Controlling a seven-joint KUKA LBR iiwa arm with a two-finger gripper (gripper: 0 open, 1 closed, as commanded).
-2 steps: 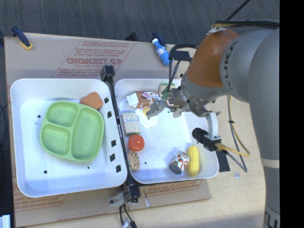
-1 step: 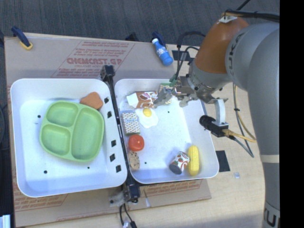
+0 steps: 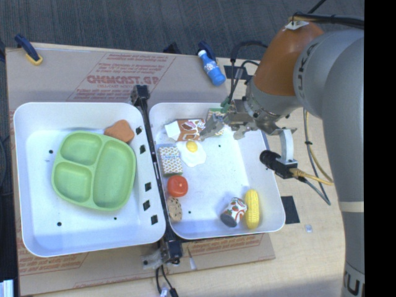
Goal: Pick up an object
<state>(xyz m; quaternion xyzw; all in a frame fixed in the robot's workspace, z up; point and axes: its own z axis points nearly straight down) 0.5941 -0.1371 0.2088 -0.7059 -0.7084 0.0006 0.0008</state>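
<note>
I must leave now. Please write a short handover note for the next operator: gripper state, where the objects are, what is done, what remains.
Gripper: low over the far edge of the right bin, near the snack packet. I see nothing held.
Right bin: fried egg, tomato, corn cob, small can, cracker box, cookie.
Left bin: green divided plate, orange piece beside it.
Done: no pick to be seen yet.
Left: grasp one object and lift it.
</note>
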